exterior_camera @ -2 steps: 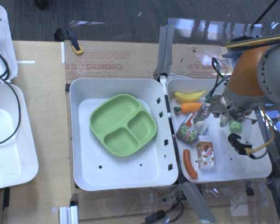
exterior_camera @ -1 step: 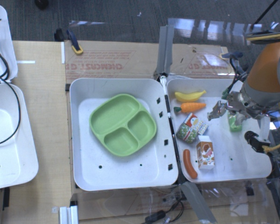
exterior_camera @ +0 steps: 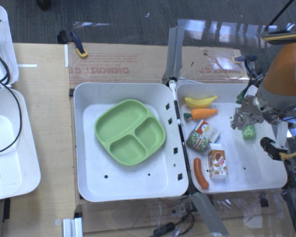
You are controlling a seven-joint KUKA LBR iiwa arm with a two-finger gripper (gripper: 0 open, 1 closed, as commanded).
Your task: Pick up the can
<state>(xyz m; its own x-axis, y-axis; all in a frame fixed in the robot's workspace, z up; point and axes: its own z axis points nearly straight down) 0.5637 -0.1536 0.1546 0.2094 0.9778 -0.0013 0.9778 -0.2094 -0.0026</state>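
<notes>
Here, from the camera above: two white bins side by side on the table. The left bin (exterior_camera: 84, 147) carries a green plate (exterior_camera: 130, 131) with three compartments, lying tilted across the bin floor.

The right bin (exterior_camera: 266, 179) holds the rest. A banana (exterior_camera: 201, 100) lies near the far wall, a carrot (exterior_camera: 203, 113) just beside it on the near side. The can (exterior_camera: 202, 135) lies on its side below the carrot, toward the bin's left half, red-and-green label up. A small juice carton (exterior_camera: 217, 163) lies just beside the can on the near side, touching or almost touching it; I cannot tell which. A sausage (exterior_camera: 201, 174) lies left of the carton, close to the bin's left wall.

My arm (exterior_camera: 283, 75) reaches in from the right, orange band up. My claw (exterior_camera: 244, 118) hangs over the right half of the right bin, well apart from the can. A small green block (exterior_camera: 249, 132) sits at the claw's tips; I cannot tell whether it is between my fingers or lying on the floor under them. Whether the claw is wide or narrow, I cannot tell either: the wrist and cables hide it.
</notes>
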